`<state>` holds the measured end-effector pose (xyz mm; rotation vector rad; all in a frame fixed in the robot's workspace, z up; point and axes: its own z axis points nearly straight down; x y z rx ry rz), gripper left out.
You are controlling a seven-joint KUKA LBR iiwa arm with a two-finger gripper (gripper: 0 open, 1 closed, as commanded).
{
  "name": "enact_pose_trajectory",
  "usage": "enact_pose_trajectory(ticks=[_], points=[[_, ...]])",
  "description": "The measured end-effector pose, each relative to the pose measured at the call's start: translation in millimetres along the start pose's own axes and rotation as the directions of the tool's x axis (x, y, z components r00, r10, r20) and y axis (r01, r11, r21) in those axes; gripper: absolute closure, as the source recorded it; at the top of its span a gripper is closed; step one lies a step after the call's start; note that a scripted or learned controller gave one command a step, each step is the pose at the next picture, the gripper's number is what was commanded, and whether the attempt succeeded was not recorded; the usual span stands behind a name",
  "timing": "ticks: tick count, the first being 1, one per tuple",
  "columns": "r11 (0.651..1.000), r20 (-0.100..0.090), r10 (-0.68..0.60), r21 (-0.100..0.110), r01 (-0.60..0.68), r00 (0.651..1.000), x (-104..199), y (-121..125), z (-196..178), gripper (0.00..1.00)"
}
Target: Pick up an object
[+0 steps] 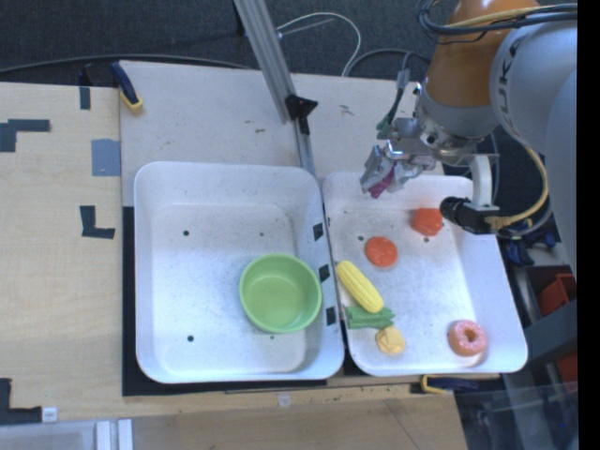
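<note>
My gripper (382, 181) hangs over the far left corner of the right bin (487, 279). A small purple object (379, 189) shows between its fingertips, lifted off the bin floor, and the fingers are shut on it. Below it in the right bin lie two orange-red round pieces (381, 251) (427, 221). A yellow corn cob (359, 286) with a green husk end (370, 318) lies nearby, as do a small yellow piece (390, 341) and a pink doughnut (466, 337).
A green bowl (279, 293) stands in the near right part of the left bin (159, 251). A metal pole (267, 45) slants down to the bins' shared far edge. Cables trail behind the arm at the right.
</note>
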<state>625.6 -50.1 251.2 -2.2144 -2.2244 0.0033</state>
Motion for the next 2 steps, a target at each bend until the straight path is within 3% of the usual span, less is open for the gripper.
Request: enact_pose_trajectory(ticks=[2], points=[[1.000,0.000,-0.002,0.000,0.002,1.000,105,-24,-2,1.00]])
